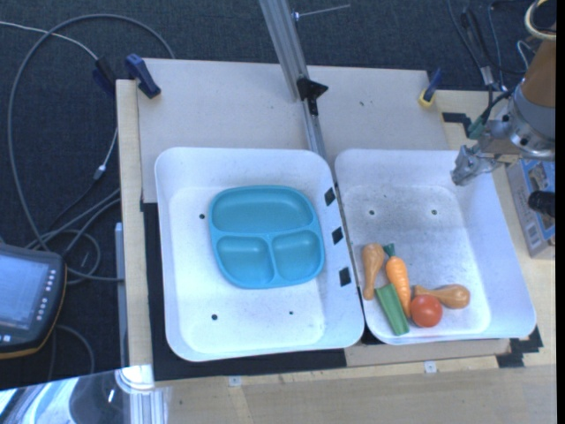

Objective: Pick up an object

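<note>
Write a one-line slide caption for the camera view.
Gripper poised over right bin holding toy vegetables; blue divided plate in left bin.

Open floor across the right bin [494, 237] upper half; toy vegetables [402, 291] crowded along its near edge.

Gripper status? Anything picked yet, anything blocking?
Gripper over right bin's far right corner, nothing seen held. Toy vegetables clustered at the bin's near edge, untouched. Blue plate in left bin. Path to vegetables looks open.
</note>
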Motion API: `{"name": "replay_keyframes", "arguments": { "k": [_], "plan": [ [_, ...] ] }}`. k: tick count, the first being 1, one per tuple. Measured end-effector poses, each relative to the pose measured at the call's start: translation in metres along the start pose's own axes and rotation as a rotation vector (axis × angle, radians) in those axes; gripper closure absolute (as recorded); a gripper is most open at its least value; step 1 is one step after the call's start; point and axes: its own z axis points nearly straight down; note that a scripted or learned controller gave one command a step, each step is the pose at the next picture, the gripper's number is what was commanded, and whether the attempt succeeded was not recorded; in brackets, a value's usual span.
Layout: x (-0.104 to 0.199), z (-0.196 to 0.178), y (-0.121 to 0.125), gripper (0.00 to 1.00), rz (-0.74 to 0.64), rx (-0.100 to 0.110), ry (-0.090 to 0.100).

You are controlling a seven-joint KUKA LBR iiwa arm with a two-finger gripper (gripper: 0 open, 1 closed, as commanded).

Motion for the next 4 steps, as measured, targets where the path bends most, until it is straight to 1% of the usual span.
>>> {"name": "replay_keyframes", "arguments": {
  "k": [1,2,3,4],
  "plan": [
    [-0.006,-0.064,0.004,1.00,0.000,-0.001,-0.001],
    [0.046,-0.048,-0.009,1.00,-0.004,0.011,0.005],
    [0.103,-0.041,-0.015,1.00,-0.005,0.011,0.006],
    [0.159,-0.028,-0.027,1.00,-0.005,0.012,0.006]
  ]
}}
